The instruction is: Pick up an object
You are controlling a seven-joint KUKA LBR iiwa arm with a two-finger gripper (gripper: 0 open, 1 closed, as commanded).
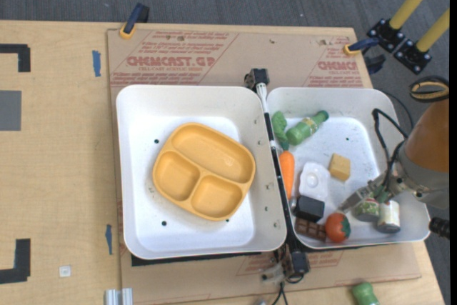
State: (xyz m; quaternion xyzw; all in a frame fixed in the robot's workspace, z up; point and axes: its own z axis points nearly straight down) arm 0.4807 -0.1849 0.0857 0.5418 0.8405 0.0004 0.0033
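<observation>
Pincer [368, 198] sits low in the right bin [360, 102], near corner, right over a small can [386, 214] lying on its side. Can't tell its state. Tomato [337, 226], carrot [286, 169], green bottle [305, 127] nearby. Yellow tray [204, 171] in left bin [136, 168].

Even, bright overhead light, soft shadows.
The white bins [136, 153] look slightly washed out; the image is a little grainy, and the arm [432, 146] at the right edge blurs.
</observation>
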